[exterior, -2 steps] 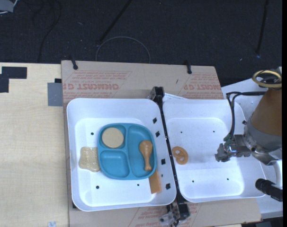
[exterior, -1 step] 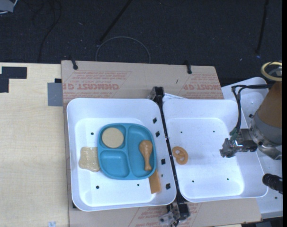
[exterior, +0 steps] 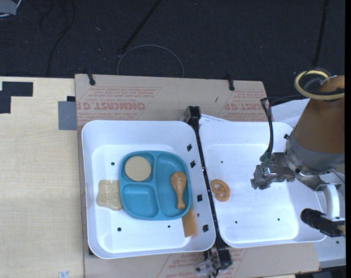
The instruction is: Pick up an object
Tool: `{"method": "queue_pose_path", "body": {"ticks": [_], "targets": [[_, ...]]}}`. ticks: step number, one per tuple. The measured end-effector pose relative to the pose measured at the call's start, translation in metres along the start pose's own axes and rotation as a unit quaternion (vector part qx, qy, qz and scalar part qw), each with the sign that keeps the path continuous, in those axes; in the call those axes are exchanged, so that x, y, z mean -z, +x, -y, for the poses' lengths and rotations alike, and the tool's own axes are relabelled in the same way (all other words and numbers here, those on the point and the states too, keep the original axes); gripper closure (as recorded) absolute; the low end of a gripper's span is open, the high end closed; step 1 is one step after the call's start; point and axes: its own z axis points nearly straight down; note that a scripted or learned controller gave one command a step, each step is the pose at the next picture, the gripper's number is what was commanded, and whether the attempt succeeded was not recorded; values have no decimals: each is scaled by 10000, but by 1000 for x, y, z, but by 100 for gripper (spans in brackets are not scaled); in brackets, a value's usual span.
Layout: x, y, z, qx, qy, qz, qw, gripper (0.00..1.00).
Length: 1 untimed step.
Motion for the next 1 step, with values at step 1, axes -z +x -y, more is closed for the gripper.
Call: {"method": "queue_pose_path", "body": {"ticks": [1], "targets": [[-2, 52, -19, 2, 9, -2, 10000, 100]]}}
